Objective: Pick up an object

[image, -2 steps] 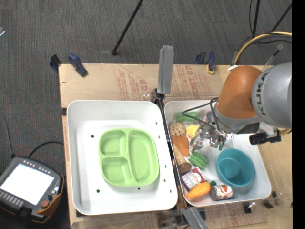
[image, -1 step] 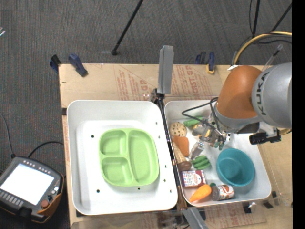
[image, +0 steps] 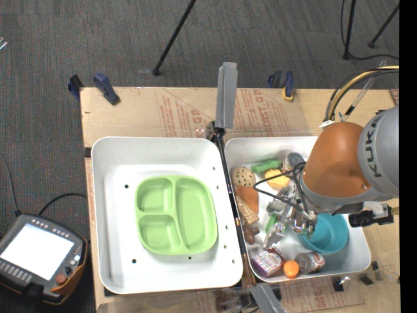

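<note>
We see the arm [image: 339, 165] reach in from the right and bend down over the right bin [image: 362, 256], its claw [image: 281, 227] low among cluttered objects [image: 260, 204] beside a teal bowl [image: 331, 235]; its grip we cannot tell.

I see a jumble in the right white bin [image: 362, 256]: round teal bowl [image: 331, 235], small orange ball [image: 291, 268], speckled cookie [image: 243, 175], green piece [image: 266, 167] near the back.
</note>
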### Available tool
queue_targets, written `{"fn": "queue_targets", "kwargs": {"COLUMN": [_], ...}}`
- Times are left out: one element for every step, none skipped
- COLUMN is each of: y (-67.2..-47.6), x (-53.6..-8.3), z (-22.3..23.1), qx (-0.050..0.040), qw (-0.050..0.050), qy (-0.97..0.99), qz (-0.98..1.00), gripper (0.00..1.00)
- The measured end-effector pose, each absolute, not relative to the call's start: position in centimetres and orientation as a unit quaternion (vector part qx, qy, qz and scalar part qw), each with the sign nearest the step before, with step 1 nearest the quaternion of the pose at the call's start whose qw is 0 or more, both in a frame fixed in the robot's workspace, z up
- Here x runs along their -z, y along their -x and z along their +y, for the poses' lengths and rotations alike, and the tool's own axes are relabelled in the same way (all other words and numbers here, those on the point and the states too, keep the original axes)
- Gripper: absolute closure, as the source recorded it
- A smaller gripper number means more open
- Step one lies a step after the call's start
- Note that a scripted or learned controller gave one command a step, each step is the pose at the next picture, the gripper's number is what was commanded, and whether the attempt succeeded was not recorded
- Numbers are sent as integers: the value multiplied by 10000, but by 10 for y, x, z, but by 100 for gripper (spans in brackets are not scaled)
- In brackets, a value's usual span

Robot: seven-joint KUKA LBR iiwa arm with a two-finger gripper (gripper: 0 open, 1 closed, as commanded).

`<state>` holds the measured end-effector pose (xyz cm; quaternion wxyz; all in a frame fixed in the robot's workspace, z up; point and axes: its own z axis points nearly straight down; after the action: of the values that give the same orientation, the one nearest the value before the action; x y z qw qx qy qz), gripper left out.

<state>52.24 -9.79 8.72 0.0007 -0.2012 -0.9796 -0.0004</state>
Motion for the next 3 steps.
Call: {"fn": "queue_targets", "kwargs": {"y": [-632,-587,-541], "x": [-88,-87,-87], "z": [-136,-95,-88], "qx": [2,11,4], "qw": [-19,5,7], "qy": [1479,1531,1935], "qz": [-9890,-9882,-9811], "gripper": [0,0,0]}}
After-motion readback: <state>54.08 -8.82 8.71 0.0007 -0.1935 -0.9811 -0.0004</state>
